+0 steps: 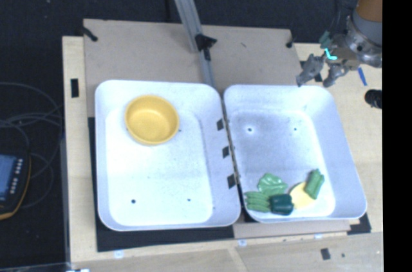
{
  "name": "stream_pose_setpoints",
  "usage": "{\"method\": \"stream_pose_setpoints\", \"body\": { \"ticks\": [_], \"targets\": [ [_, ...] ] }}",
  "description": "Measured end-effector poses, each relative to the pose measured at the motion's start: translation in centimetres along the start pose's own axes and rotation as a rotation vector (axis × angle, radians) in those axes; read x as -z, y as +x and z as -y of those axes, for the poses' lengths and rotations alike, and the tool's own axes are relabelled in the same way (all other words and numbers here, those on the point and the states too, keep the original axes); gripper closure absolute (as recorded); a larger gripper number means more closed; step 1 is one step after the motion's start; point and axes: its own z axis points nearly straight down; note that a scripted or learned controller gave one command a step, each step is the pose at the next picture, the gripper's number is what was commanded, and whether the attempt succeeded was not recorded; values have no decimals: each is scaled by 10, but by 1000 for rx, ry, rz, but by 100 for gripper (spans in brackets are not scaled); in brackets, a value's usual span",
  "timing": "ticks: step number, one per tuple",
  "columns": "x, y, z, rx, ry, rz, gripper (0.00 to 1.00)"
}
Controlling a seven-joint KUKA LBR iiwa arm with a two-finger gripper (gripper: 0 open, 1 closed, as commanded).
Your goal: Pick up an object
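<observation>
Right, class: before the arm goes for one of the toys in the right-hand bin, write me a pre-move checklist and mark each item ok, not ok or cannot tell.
1. Targets in sight: ok. A cluster of small green and yellow toys lies in the near part of the right bin.
2. Tool free of any load: ok, nothing shows between its fingers.
3. Tool above the targets: not ok. It sits at the bin's far right corner, apart from the cluster.
4. One toy separated for a clean grasp: not ok, they lie touching.
5. Yellow bowl out of the way: ok, it is in the left bin.
</observation>
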Motion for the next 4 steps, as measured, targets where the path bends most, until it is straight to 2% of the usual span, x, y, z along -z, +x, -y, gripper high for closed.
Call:
{"method": "stream_pose_setpoints", "body": {
  "ticks": [1,2,3,4],
  "targets": [
    [0,0,0,0,0,0,0],
    [-50,6,8,0,4,0,0],
    [-112,3,10,0,5,-1,0],
    [-156,-2,6,0,4,0,0]
  ]
}}
